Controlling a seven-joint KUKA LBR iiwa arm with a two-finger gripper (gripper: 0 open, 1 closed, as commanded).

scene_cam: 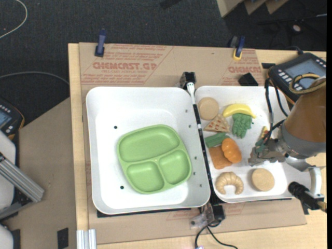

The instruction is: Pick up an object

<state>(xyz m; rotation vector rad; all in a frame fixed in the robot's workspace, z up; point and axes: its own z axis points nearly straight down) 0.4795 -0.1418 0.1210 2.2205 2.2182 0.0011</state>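
In the right bin [277,193] — food toys clustered, arm over its right side. Jaws [261,153] sit low above the bare floor between the orange piece and the bin's right wall; too small and dark here, so I cannot tell how they stand, and nothing is visibly held.

Contents of the right bin, back to front:
- round tan bun [208,107] at the back left
- yellow banana [238,109] just right of it, touching the green broccoli [240,124] below
- tan waffle wedge [217,124] by the divider, beside the broccoli
- dark green strip [215,139] under the wedge, looks like a pepper or bean
- orange piece [231,150] resting on a flatter orange-brown slab [219,161], just left of the jaws
- croissant [229,182] at the front left
- round tan cookie [262,179] at the front, just below the jaws, nearest thing to them

Left bin [98,139] holds a light green three-compartment tray [154,158], sitting a bit skewed, roughly central. Compartments look bare.

Both bins sit side by side on a cardboard sheet [129,64] on the tabletop — blue clamp [100,43] at the back left edge, yellow-and-blue clamp [238,47] at the back right. Grey wrist with orange band [309,119] comes in from the right, cables running along it.
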